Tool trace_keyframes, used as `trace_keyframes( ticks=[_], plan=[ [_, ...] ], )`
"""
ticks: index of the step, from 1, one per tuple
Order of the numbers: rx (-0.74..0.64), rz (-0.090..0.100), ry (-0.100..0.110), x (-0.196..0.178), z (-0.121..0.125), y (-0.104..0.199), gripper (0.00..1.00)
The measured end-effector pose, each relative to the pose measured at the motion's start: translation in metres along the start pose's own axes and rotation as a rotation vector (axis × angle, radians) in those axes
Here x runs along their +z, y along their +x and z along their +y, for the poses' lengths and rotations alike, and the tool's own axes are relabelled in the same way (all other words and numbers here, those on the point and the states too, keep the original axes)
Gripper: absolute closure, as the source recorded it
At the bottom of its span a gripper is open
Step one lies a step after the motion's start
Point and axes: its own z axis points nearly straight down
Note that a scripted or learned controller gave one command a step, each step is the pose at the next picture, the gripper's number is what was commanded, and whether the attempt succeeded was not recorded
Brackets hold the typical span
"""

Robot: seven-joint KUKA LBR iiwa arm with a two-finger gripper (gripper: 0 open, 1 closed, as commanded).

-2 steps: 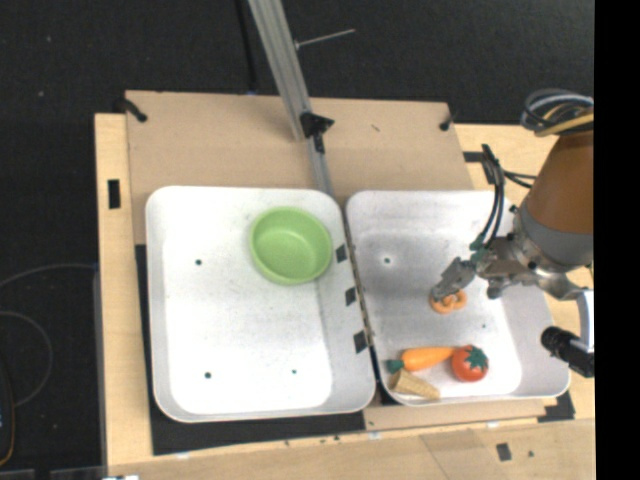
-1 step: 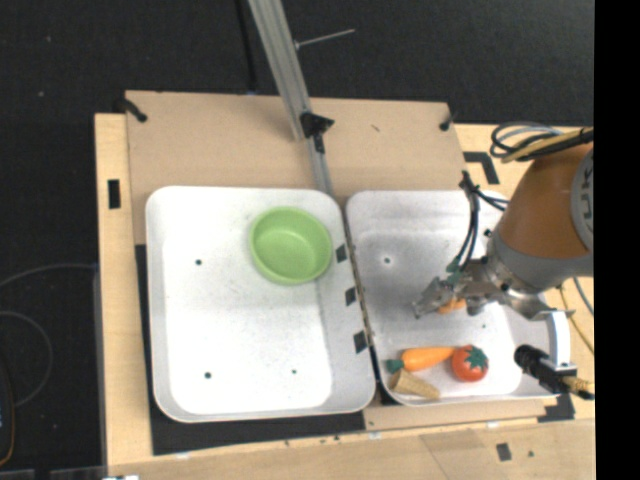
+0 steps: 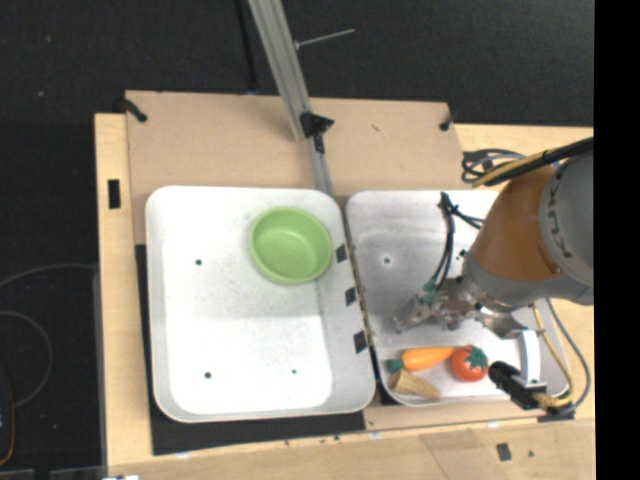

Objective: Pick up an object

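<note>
Claw (image 3: 420, 313) low in right bin (image 3: 400, 233), lower right of frame, just above my carrot (image 3: 428, 358); spread or pinched, cannot tell.

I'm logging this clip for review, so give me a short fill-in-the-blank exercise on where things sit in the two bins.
1. The round green plastic bowl sits in the ____ white bin.
2. The orange toy carrot lies in the ____ white bin.
3. The red toy tomato lies just to the ____ of the carrot.
4. The beige cone-shaped piece lies nearest the bin's ____ edge.

Missing words: left; right; right; bottom
</note>
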Motion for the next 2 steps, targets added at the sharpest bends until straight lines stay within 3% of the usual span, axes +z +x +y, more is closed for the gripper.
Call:
trace_keyframes(
  ticks=[1,2],
  plan=[
    [0.006,0.001,-0.008,-0.013,0.002,-0.001,1.0],
    [-0.004,-0.001,-0.007,-0.073,-0.001,-0.002,1.0]
  ],
)
